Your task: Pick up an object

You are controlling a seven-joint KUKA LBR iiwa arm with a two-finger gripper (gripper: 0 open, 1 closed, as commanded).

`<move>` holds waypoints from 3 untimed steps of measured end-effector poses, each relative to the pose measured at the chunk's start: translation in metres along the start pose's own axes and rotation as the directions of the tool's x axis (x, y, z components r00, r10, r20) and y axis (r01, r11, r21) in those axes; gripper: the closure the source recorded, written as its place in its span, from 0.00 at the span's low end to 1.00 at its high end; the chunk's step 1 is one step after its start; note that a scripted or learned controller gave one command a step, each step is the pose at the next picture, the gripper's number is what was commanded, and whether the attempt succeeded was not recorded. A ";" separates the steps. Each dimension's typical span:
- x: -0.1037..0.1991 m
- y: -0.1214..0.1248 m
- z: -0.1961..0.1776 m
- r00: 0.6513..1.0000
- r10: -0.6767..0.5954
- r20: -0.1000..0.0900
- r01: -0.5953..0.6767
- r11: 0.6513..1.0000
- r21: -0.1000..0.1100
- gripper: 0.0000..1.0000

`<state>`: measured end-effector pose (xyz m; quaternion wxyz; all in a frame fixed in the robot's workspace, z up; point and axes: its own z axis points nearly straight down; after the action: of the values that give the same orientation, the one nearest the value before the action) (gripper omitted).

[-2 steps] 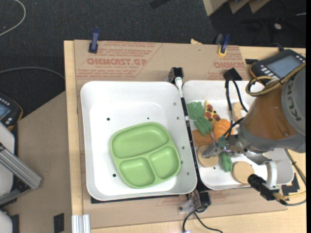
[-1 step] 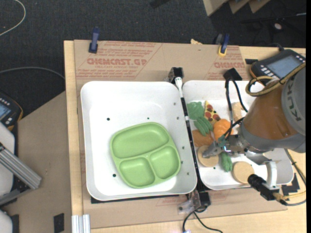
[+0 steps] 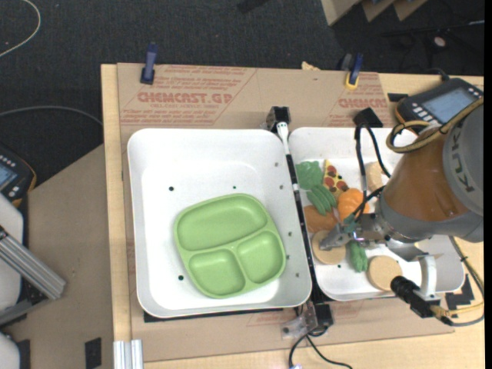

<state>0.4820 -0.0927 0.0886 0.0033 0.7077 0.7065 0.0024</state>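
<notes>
Nearest you in the right bin, a tan round piece lies flat, with a green piece just left of it, its long axis running near to far. The gripper hangs low over the pile; you cannot tell how its fingers are set. Just beyond sit an orange piece and a green leafy piece. The left bin holds a green divided plate.

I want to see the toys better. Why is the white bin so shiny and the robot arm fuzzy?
In the camera view, overhead light washes out the left bin around the green tray; the arm's orange band looks soft and close to the lens.
</notes>
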 end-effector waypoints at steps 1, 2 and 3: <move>-0.001 0.000 0.000 1.000 -0.001 -0.001 0.001 1.000 -0.001 0.00; 0.000 0.000 0.000 1.000 0.000 0.000 0.000 1.000 -0.001 0.00; 0.000 0.000 0.000 1.000 0.000 0.000 0.000 1.000 -0.001 0.00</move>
<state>0.4818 -0.0930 0.0884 0.0036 0.7076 0.7066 0.0028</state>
